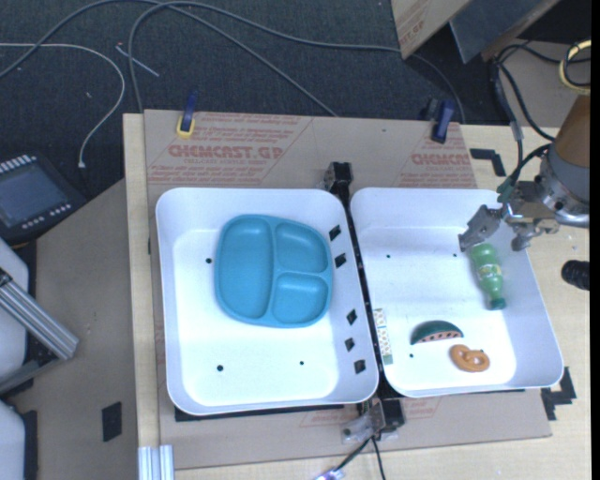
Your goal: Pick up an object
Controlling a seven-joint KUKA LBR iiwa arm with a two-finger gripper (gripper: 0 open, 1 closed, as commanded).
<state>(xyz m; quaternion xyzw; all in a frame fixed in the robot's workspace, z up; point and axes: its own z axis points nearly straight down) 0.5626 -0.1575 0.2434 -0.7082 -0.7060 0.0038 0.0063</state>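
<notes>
On a cardboard-topped bench [281, 141] over dark, cable-strewn floor [234, 56], the gripper [499, 231] hangs spread above the green bottle [488, 273] at the right bin's [412, 281] two o'clock.

Setup's on a plywood bench [112, 309] over dark carpet [75, 103], with thin white cables [89, 56] snaking way off to the gripper's far side, a cardboard box [427, 23] behind it, and a small monitor [28, 192] at the opposite edge.
</notes>
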